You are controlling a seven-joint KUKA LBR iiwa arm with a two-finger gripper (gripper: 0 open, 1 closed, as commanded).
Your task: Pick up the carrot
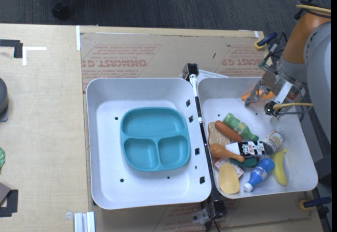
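Observation:
The carrot (248, 97) is a small orange piece at the back of the right bin (305, 146). It sits between the fingertips of my gripper (256, 95), which is shut on it and reaches in from the right over the bin's far end. Only the carrot's left end shows past the fingers; whether it still touches the bin floor I cannot tell.
A heap lies in the right bin's near half: a red sausage (229, 130), a green item (239, 126), a dark bottle (247, 148), a blue bottle (259, 172), a banana (279, 168) and a tan slice (228, 179). The left bin (105, 173) holds a teal divided plate (155, 138).

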